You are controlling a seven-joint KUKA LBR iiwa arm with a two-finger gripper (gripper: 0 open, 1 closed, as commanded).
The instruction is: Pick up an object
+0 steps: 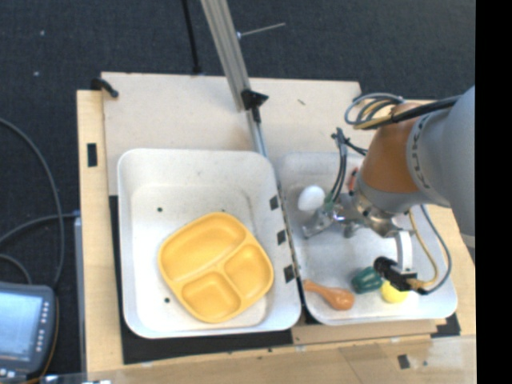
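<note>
Left bin [160, 174]: yellow divided plate [214, 266] | right bin [340, 256]: gripper [326, 220] just beside white ball [310, 197] (open or closed, cannot tell) | front edge: orange spoon [330, 294], green piece [367, 279], yellow piece [391, 294]

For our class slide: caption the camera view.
Gripper over right bin beside white ball; yellow divided plate in left bin.

Yellow plate [214, 266] with three compartments lies flat and slanted in the left-hand bin [128, 170], towards its near side. Over in the right-hand bin [336, 254], a white egg-shaped ball [311, 197] sits by the far left corner. An orange spoon-like piece [330, 294], a small green item [367, 279] and a small yellow one [392, 294] line the near edge.
</note>
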